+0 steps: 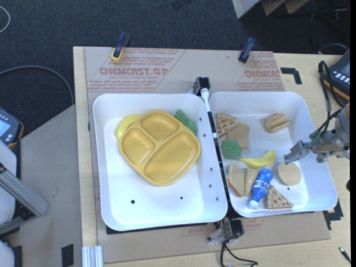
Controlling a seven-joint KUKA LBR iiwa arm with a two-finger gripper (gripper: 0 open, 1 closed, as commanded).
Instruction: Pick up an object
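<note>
Place: a robotics lab — not a home kitchen.
Counter: board [183, 71] clamped down with spring clips [118, 47].
Floor: dark carpet [111, 10], loose cables [33, 71] trailing.
Bins: two white trays [105, 166] holding toy food — plastic banana [259, 160].

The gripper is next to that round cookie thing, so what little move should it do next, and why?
Probably a short drop straight down. The gripper sits at the upper left edge of the round tan disc in the right bin, with bare floor around the disc, so it looks like the easiest thing to grab.
</note>
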